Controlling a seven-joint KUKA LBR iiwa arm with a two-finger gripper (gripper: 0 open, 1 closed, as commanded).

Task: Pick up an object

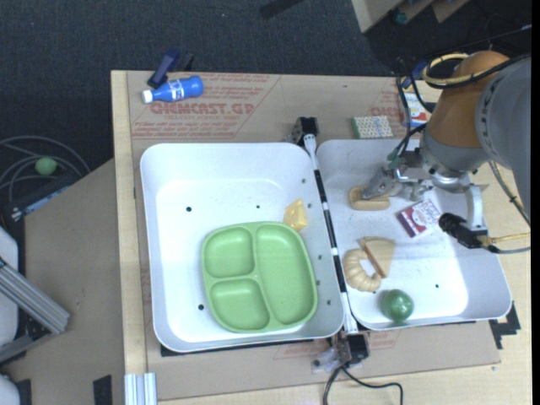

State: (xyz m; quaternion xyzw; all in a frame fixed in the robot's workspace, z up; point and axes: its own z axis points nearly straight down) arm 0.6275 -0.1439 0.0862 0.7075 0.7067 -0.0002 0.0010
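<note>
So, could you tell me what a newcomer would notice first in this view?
Probably the green divided tray lying in the left bin, with a small yellow piece just past its far right corner. Next, the grey and orange arm, its gripper low over a tan item in the right bin, where a green ball sits near the front.

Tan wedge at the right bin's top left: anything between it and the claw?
Nothing visible. The claw is right at the tan wedge, just above its right end. The red packet lies off to the right, out of the path.
</note>
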